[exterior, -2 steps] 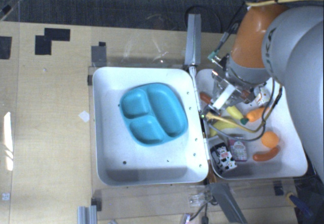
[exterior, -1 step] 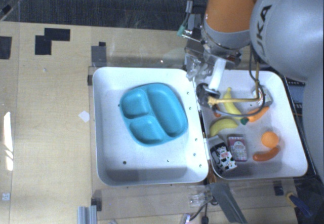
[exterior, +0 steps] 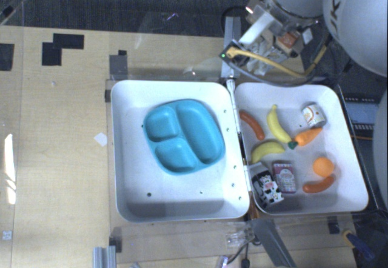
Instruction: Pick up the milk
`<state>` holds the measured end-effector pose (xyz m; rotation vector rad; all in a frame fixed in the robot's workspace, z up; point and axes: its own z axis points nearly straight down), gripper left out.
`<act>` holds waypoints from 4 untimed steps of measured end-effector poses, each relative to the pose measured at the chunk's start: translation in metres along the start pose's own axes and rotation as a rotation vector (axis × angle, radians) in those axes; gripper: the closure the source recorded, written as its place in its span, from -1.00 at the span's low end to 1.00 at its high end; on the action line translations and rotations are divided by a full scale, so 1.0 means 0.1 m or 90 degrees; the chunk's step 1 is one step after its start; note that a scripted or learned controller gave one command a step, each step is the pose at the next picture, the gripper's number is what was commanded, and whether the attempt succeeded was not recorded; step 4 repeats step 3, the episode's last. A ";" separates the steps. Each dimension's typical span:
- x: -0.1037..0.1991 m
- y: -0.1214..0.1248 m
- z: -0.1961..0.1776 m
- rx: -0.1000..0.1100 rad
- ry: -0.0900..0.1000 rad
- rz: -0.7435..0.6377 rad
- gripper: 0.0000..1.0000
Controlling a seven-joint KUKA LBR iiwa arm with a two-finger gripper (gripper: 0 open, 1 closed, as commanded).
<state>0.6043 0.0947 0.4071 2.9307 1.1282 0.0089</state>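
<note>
The milk (exterior: 267,188) is a small carton with a black-and-white cow pattern. It lies on its side at the front left corner of the right bin (exterior: 357,170), close to the wall between the two bins. A dark red carton (exterior: 285,177) lies right beside it. My gripper (exterior: 262,42) hangs above the back edge of the bins, near the divider and far behind the milk. Cables and wrist parts clutter the gripper, and nothing from the bins appears in it.
The right bin also holds two yellow bananas (exterior: 276,124), a carrot (exterior: 309,136), a small can (exterior: 313,115), an orange (exterior: 323,166) and two sausages (exterior: 251,124). A blue divided plate (exterior: 182,134) lies in the left bin (exterior: 127,157).
</note>
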 end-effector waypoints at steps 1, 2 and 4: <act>0.06 -0.39 2.11 0.002 -0.001 -0.410 1.00; 0.38 -0.83 2.65 0.003 -0.002 -0.177 1.00; 0.04 -0.54 1.80 0.001 0.000 -0.187 1.00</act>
